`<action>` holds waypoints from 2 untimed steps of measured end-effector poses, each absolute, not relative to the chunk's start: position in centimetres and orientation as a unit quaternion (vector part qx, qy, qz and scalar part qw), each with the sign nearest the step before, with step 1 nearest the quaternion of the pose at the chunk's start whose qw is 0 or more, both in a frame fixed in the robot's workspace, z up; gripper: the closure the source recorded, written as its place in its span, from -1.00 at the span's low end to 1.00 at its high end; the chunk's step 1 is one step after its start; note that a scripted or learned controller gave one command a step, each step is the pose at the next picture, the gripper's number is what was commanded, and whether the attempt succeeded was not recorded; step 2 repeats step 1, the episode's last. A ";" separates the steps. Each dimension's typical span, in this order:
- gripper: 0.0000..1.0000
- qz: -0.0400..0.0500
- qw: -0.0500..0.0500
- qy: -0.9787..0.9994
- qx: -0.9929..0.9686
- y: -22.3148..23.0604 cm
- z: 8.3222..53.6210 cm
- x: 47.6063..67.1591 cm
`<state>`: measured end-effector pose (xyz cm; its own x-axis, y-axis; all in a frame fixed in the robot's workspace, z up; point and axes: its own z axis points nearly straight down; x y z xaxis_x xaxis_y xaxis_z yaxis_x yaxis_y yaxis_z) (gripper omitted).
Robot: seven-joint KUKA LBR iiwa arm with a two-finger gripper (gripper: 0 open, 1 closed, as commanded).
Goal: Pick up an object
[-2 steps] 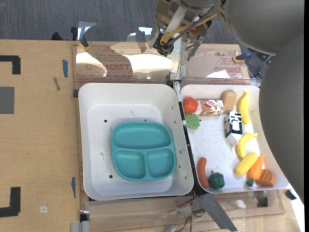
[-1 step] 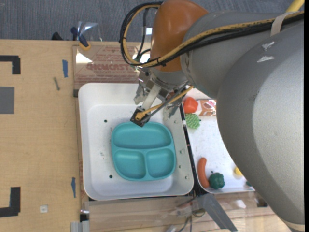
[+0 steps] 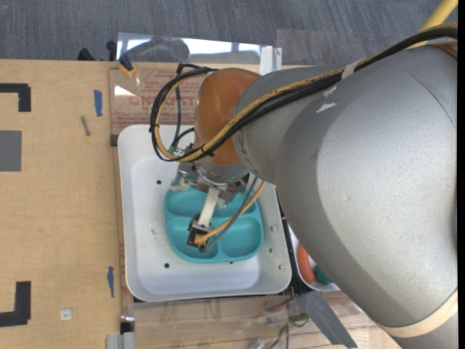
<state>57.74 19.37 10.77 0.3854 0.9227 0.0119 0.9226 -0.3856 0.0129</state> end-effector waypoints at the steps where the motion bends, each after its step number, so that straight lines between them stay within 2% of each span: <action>1: -1.00 0.014 0.002 0.484 0.875 21.6 10.0 63.4; 2: -1.00 0.014 0.002 0.484 0.875 21.6 10.0 63.4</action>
